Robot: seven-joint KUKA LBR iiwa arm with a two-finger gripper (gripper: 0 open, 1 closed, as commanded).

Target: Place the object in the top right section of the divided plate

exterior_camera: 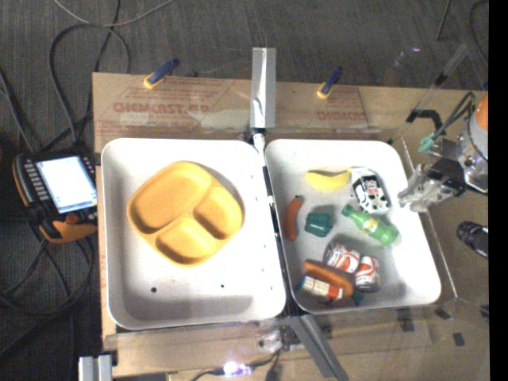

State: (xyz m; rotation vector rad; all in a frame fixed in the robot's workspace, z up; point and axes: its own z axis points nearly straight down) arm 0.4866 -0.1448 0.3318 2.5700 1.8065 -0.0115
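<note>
A yellow divided plate (185, 211) lies in the left bin (127, 292); its three sections hold nothing. The right bin (413, 284) holds a banana (327, 179), a red sausage (293, 217), a green block (319, 223), a green bottle (370, 225), a black-and-white packet (370, 192), a red-and-white can (352, 263) and a hot dog (327, 281). My gripper (419, 190) hangs at the right rim of the right bin, to the right of the packet, with nothing visibly between its fingers.
A metal post (263, 86) stands behind the seam between the bins. A tablet (62, 182) sits left of the bench. Two clamps (162, 72) (331, 80) grip the cardboard sheet at the back. Cables lie across the floor.
</note>
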